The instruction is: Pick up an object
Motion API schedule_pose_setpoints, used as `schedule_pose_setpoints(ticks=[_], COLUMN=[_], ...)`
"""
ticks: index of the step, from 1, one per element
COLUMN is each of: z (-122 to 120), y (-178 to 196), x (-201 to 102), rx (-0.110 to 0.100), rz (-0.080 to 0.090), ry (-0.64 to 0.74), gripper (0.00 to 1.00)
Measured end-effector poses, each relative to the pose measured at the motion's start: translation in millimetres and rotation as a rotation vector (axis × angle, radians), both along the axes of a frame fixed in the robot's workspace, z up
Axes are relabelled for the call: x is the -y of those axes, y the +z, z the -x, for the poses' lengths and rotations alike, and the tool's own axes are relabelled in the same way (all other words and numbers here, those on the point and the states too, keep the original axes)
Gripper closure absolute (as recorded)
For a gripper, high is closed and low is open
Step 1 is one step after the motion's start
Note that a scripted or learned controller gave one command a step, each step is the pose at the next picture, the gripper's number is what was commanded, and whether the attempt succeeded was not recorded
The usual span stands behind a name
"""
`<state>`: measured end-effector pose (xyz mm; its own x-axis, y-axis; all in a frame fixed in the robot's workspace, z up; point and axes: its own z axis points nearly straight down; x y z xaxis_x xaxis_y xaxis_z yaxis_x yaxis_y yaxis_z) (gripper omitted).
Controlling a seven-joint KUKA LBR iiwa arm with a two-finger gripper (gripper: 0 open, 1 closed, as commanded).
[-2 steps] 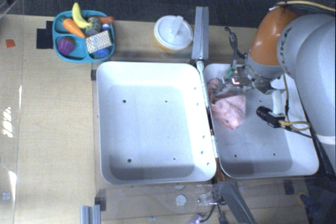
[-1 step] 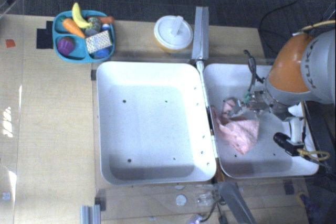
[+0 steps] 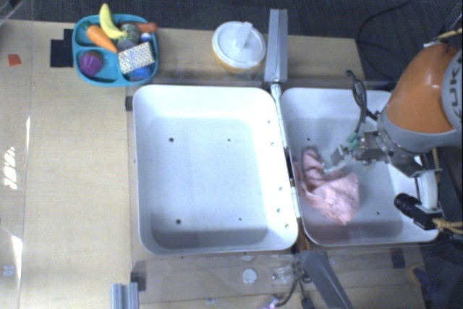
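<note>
We see the pink cloth (image 3: 329, 190) crumpled in the right bin (image 3: 376, 228), near its left wall. Our pincer (image 3: 338, 161) touches the cloth's upper edge; we cannot tell its state. We should bite a raised fold, then lift straight up.

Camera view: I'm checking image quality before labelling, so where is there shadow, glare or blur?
Camera view: soft shadow pools along the left bin's near wall; faint glare streaks a clear panel at far left; the gripper over the pink cloth looks slightly blurred.
</note>
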<state>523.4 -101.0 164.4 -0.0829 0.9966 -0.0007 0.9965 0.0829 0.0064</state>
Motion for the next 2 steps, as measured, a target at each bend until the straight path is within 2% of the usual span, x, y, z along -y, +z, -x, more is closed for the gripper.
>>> schedule_pose_setpoints(ticks=[1,2], z=[12,-4], y=[-74,-73], x=[40,-11], rx=[0.009,0.012], rz=[0.001,0.007], ry=[0.154,0.275], gripper=[0.00,0.00])
